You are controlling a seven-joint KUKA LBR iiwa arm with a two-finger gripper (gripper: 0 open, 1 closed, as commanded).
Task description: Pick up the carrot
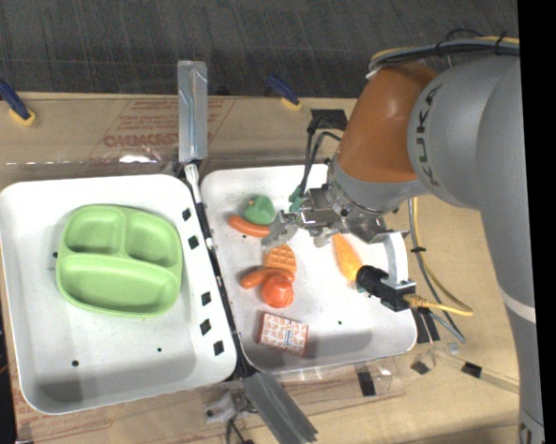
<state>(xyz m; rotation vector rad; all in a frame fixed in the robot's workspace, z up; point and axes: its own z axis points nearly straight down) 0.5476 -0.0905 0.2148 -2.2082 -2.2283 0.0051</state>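
Note:
The carrot [346, 256], a short orange cone, lies in the right bin [360, 338] toward its right side, partly under the arm's wrist hardware. My gripper [292, 225] hangs over the middle of the same bin, just left of the carrot and apart from it. It sits above a ridged orange bread-like toy [280, 259]. Nothing shows in its grasp.
In the right bin lie a green leafy toy [258, 208], an orange-red sausage shape [246, 226], another one [252, 278], a red tomato [278, 292] and a small printed box [283, 331]. A green divided plate [121, 259] is in the left bin [43, 371].

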